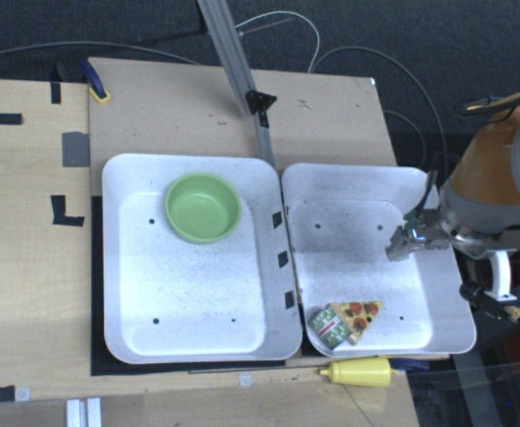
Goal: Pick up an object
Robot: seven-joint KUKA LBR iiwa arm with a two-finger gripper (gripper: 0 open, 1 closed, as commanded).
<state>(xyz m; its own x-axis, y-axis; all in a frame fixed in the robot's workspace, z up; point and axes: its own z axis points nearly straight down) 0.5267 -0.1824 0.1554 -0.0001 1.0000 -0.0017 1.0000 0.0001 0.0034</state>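
A green bowl point(203, 207) sits upright in the left bin point(131, 265), toward its back. In the right bin point(420, 185) a small flat packet with red, green and yellow print point(343, 319) lies near the front edge. A yellow mustard-style bottle point(360, 372) lies on its side just outside the right bin's front rim. My gripper point(406, 242) hangs over the right side of the right bin, well behind the packet, with nothing visible between its fingers.
A grey metal pole point(229, 43) slants down from the top to the gap between the bins. Cables point(349, 56) loop behind the bench. The arm's orange band point(487, 158) sits at the right edge.
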